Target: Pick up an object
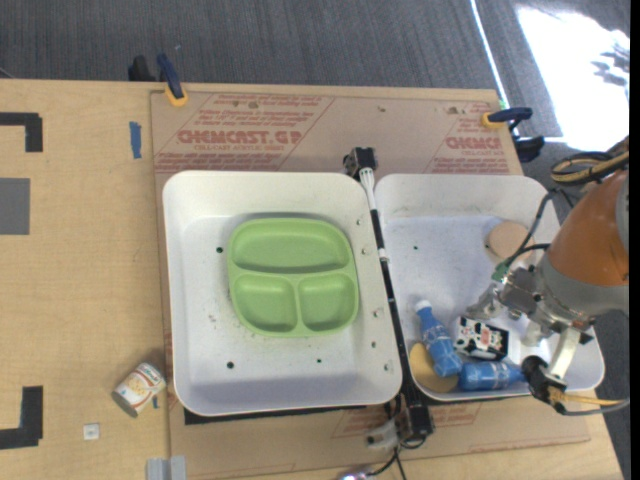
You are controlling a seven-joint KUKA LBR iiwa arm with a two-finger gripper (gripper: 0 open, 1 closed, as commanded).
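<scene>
- Packet [483, 340] — black and white with a touch of red — lies flat in the right bin [440, 230], toward its near right part; of the loose things, it is the one closest to the end effector.
- You will see the end effector [500, 306] low over the right bin, just above and a little right of the packet; whether it touches the packet cannot be told.
- You cannot tell whether the end effector is spread or pressed together, and nothing can be seen held in it.
- The arm [590, 258] comes in over the right rim of that bin, its orange band above the grey wrist.
- A blue bottle [434, 336] with a white cap lies tilted just left of the packet, cap pointing to the far side.
- A blue tube [490, 376] lies crosswise along the near wall, just below the packet and touching the bottle's base.
- A yellowish piece [422, 368] shows partly under the bottle at the near left corner; what it is you cannot tell.
- A tan disc [508, 238] lies by itself near the far right side of the same bin, well apart from the other things.
- In the left bin [182, 200] you have a green plate [293, 273] with three compartments, lying upright in the middle.
- On the table [70, 268], near the left bin's near left corner, lies a small box [138, 386].
- A black clip [360, 160] sits at the far end of the seam between the two bins.
</scene>
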